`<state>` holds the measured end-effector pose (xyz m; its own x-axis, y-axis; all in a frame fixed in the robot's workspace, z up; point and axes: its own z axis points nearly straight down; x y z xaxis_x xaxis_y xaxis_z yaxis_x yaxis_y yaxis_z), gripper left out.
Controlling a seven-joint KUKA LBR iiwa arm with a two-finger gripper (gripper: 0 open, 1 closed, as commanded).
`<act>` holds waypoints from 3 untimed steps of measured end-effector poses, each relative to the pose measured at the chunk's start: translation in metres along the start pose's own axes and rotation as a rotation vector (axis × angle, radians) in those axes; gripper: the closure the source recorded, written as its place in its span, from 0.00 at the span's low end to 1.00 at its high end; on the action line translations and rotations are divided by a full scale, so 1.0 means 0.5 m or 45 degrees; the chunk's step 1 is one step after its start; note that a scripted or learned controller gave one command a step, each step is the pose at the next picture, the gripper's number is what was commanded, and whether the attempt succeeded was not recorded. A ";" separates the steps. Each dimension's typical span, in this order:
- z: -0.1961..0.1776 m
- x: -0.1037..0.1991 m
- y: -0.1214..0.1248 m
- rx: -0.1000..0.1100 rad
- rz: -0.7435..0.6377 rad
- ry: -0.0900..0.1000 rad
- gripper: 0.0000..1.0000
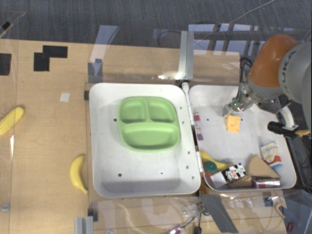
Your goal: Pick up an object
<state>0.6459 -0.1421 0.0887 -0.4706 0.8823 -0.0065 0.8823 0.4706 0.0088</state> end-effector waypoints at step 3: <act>-0.009 0.031 -0.327 -0.006 -0.382 -0.008 1.00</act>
<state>0.4940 -0.2054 0.0918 -0.7101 0.7039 -0.0153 0.7039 0.7102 0.0099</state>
